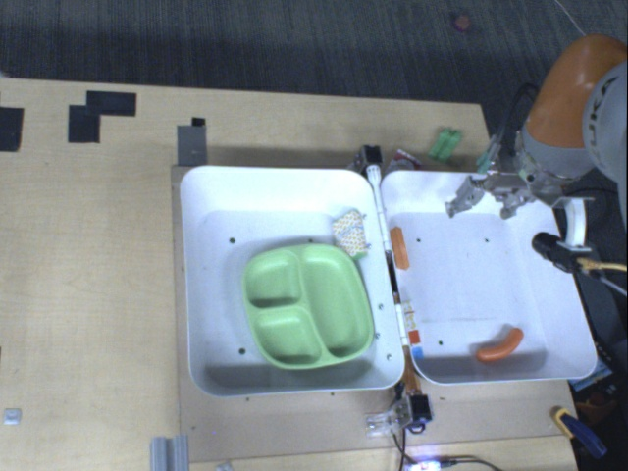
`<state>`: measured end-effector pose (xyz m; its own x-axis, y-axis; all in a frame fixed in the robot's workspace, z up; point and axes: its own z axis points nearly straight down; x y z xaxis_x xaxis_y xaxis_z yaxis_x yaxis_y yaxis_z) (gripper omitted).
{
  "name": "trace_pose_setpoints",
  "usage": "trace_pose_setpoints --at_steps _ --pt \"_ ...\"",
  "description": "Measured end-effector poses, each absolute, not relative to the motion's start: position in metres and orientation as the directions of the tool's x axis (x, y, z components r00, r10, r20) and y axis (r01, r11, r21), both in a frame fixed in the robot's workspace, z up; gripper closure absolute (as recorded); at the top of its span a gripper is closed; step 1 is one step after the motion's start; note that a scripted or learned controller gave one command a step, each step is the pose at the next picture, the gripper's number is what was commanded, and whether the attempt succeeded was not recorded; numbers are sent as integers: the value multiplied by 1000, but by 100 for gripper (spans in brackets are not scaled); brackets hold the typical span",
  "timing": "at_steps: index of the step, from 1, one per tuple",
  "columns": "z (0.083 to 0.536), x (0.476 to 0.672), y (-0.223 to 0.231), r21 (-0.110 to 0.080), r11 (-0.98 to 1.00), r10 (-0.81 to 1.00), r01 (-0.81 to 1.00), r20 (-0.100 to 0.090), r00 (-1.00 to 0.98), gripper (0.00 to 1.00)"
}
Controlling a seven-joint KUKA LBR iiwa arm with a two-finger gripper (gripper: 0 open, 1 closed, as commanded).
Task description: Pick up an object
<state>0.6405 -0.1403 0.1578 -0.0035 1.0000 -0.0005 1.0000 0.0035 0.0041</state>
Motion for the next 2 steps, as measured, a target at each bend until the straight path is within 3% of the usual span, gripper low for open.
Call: trace_pose_setpoints --at_steps 1,2 --pt "224 578 -109 5 4 1000 1000 0 -4 0" --pt "223 578 -110 3 3 1000 1000 0 -3 0"
